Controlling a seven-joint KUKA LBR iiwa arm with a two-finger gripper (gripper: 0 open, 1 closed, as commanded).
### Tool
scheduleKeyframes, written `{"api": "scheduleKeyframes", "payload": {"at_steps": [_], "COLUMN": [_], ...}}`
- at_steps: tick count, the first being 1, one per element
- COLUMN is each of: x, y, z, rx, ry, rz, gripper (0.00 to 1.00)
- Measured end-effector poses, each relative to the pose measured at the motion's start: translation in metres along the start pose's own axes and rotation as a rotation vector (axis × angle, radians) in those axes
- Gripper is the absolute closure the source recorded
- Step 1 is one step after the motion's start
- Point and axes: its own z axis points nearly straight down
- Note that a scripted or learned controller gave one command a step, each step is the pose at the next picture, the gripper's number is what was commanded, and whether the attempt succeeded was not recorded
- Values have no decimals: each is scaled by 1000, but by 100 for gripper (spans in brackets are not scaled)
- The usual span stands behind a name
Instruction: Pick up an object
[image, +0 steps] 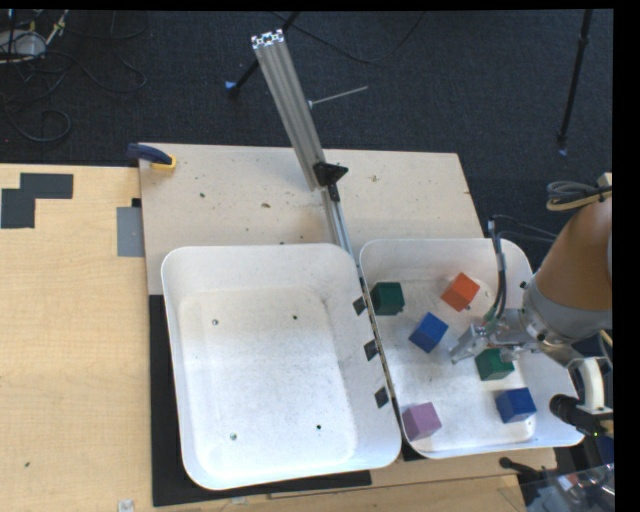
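- Over the right bin (520, 436), the gripper (484, 341) hung low at the end of the grey arm (572, 290), which reached in from the right edge of the view.
- How far apart it stood could not be told: the metal parts blurred together at the tip.
- Directly below and just right of the gripper lay a dark green cube (494, 364), touching or nearly touching the tip; whether it sat between the gripper's parts could not be told.
- Left of the gripper, close by, sat a blue cube (428, 332).
- Above and slightly left of it, near the tip, lay an orange cube (460, 291).
- Farther left, by the bin's inner wall, stood a second green cube (387, 298).
- Below and right of the gripper rested another blue cube (516, 404), just beyond the dark green one.
- Below and well left, at the bin's near corner, lay a purple cube (421, 420).
- Well apart to the left sat the left bin (262, 262), its floor speckled with dark specks.
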Motion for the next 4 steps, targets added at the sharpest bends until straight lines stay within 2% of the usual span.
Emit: {"api": "scheduleKeyframes", "payload": {"at_steps": [1,2,3,4], "x": [-1,-1,-2,46], "y": [1,10,10,24], "z": [-13,-59,-71,-66], "rx": [-3,-3,0,3], "ry": [0,0,1,4], "rz": [7,-2,-2,-5], "gripper": [100,100,100,100]}}
